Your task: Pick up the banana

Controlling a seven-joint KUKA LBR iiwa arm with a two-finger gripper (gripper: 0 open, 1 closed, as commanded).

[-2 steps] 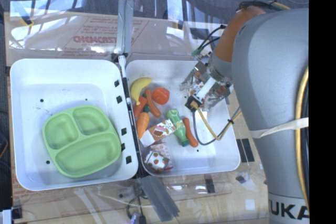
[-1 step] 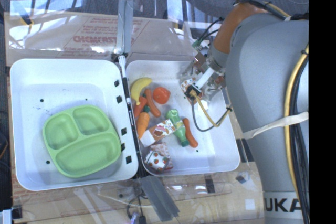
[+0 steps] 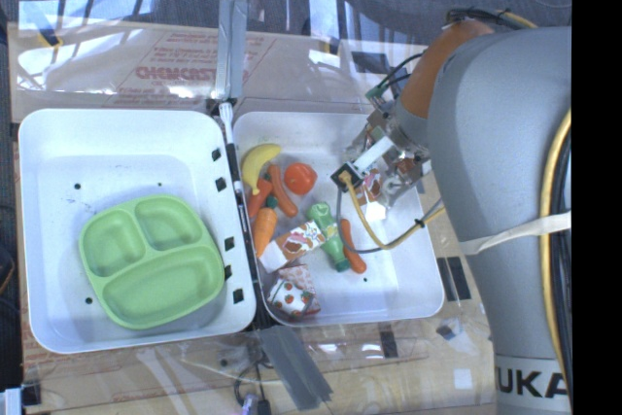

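The tool (image 3: 374, 180) hung over the right bin (image 3: 413, 292) (finger state: cannot tell). The banana (image 3: 255, 162) lay curved, long axis running upper-right to lower-left.

Green divided plate (image 3: 151, 259) in left bin (image 3: 39, 209), tomato (image 3: 300, 177), carrot (image 3: 264, 230)

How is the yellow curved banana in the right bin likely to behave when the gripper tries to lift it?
The yellow curved banana looks like smooth moulded plastic, so probably stiff, light and somewhat slippery. Its curved shape may let it rock or swivel if pinched off-centre. It lies against the right white bin's left wall beside an orange toy carrot, so a push would likely jam it.
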